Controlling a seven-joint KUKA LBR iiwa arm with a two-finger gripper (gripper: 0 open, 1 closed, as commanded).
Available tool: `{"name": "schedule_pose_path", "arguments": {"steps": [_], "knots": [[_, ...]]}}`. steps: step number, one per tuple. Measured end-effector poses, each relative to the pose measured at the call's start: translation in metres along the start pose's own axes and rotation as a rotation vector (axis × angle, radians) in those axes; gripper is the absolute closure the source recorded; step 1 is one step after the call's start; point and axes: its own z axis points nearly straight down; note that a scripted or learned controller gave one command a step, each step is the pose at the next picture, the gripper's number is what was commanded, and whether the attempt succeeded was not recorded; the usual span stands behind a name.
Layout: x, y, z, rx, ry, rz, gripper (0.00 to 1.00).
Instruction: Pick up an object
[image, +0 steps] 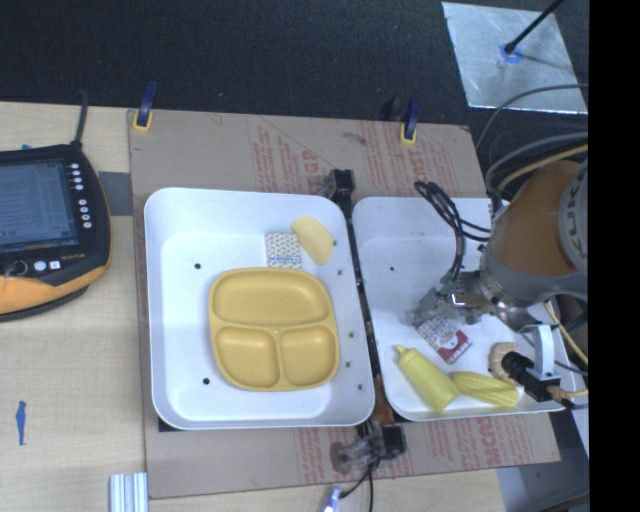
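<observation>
Crowding the jaws (447, 305), state unclear: red-white packet (445, 338), yellow bottle (425, 378), corn cob (487, 389).

Even overhead light; white bins (165, 300) glare slightly; soft shadows; mildly blurred throughout

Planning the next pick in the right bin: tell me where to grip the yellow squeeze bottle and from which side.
Grip the yellow squeeze bottle across its wide body, not the narrow nozzle end at upper left. It lies flat and slanted near the right bin's front edge, so come straight down, fingers straddling its long axis. The corn cob crowds its lower right end, so stay mid-body.
</observation>
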Motion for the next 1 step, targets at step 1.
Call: {"name": "schedule_pose_path", "arguments": {"steps": [1], "knots": [[0.0040,-0.0596,0.0043,0.001,0.001,0.000,0.00]]}}
